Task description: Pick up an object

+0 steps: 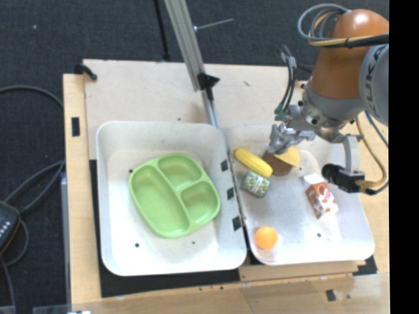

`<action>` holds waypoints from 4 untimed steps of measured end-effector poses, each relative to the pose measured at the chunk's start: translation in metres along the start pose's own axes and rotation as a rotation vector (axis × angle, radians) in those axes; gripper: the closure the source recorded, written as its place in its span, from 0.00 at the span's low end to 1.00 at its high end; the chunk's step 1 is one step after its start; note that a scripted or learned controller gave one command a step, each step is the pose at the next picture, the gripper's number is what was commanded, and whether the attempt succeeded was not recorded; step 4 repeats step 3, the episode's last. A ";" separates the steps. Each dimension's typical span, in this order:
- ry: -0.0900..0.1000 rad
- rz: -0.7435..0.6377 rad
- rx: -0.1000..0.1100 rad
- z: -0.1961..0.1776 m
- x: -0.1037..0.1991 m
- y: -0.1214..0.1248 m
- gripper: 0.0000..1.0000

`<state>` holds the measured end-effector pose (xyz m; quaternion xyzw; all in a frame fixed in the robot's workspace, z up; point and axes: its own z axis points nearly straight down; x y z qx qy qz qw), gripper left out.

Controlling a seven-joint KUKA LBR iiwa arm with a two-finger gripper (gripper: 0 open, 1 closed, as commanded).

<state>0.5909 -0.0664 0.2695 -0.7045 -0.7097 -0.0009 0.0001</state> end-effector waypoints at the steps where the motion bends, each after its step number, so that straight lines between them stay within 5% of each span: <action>1: 0.000 0.000 0.001 -0.002 0.046 0.000 1.00; 3: -0.001 0.001 0.005 0.020 0.144 -0.002 1.00; 4: -0.001 0.001 0.005 0.020 0.144 -0.002 1.00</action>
